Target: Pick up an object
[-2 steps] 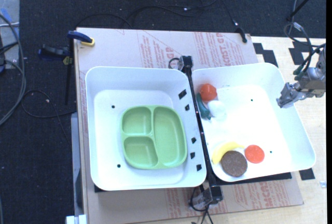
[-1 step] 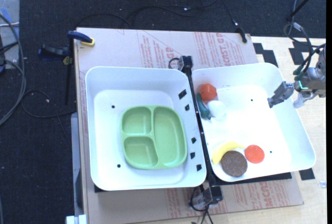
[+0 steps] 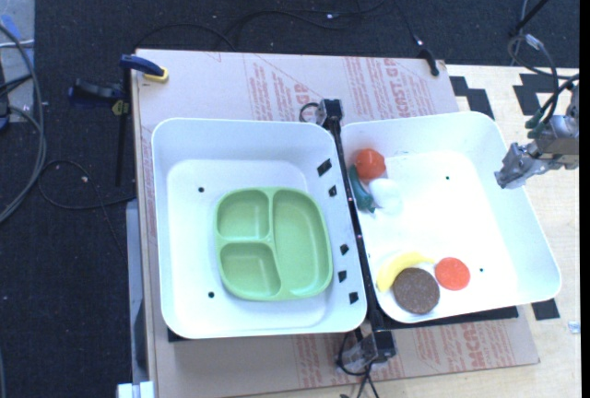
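Bench: two white bins | metal gripper (image 3: 516, 168) at right bin's (image 3: 479, 134) far-right rim, claw opening unclear, nothing visibly held | aim squarely over flat orange disc (image 3: 452, 273) near front edge before you descend.

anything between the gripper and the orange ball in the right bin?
Camera view: only bare white bin floor between the gripper and the orange ball; a white object sits just below that line.

Green tray (image 3: 274, 244) in left bin (image 3: 175, 203), jaws (image 3: 513, 168) over right bin's (image 3: 516, 230) edge

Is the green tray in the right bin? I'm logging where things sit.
No, the green tray lies in the left bin.
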`<state>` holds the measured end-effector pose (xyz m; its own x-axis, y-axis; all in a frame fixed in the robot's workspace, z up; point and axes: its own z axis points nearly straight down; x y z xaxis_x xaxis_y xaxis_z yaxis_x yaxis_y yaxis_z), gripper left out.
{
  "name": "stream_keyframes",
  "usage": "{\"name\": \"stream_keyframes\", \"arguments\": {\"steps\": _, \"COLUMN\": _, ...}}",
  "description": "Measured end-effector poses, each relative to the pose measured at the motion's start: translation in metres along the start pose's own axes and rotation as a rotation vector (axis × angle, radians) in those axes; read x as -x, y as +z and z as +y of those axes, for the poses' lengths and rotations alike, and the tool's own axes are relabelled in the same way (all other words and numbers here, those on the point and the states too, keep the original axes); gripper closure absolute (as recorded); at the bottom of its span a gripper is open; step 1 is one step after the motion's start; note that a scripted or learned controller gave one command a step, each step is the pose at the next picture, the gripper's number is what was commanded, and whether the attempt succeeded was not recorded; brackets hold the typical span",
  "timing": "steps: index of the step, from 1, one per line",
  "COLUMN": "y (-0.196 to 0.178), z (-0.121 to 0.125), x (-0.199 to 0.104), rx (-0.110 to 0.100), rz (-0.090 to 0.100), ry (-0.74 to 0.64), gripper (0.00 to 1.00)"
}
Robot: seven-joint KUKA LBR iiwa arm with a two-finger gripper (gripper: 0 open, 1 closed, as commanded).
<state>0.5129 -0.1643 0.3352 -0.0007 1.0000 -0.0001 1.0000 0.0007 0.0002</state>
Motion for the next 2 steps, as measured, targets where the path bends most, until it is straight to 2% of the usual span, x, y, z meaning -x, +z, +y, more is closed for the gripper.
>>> {"name": "stream_keyframes", "arguments": {"steps": 1, "y": 0.000, "z": 0.000, "x": 0.000, "rx": 0.000, "rz": 0.000, "ry": 0.000, "gripper": 0.00}}
{"name": "stream_keyframes", "arguments": {"steps": 2, "y": -0.010, "z": 0.000, "x": 0.000, "rx": 0.000, "rz": 0.000, "ry": 0.000, "gripper": 1.00}}
